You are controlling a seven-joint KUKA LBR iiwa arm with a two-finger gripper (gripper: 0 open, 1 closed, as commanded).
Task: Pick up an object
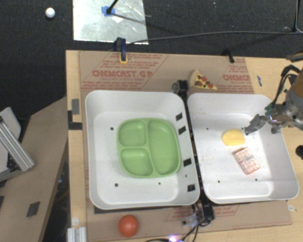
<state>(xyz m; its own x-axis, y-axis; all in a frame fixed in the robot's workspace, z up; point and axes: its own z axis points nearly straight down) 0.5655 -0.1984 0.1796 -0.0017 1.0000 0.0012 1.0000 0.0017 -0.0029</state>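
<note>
From my remote seat, I see the arm (300,92) reaching in from the right, low over the right bin (280,185). Its gripper (253,126) slants toward a yellow object (233,137) lying mid-bin, just beside it; grip state I cannot tell. A pink packet (246,161) lies nearby.

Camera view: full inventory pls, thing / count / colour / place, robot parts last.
Bins: 2, white, side by side on the bench.
Divided plate: 1, green, in the left bin.
Yellow object: 1, yellow, right bin, just left of the gripper.
Packet: 1, pink and white, right bin, below the yellow object.
Pizza slice toy: 1, yellow and red, on the cardboard above the right bin.
Ball: 1, orange-red, below the left bin.
Small ball: 1, white, top left on dark surface.
Gripper: 1, grey, over the right bin.
</note>
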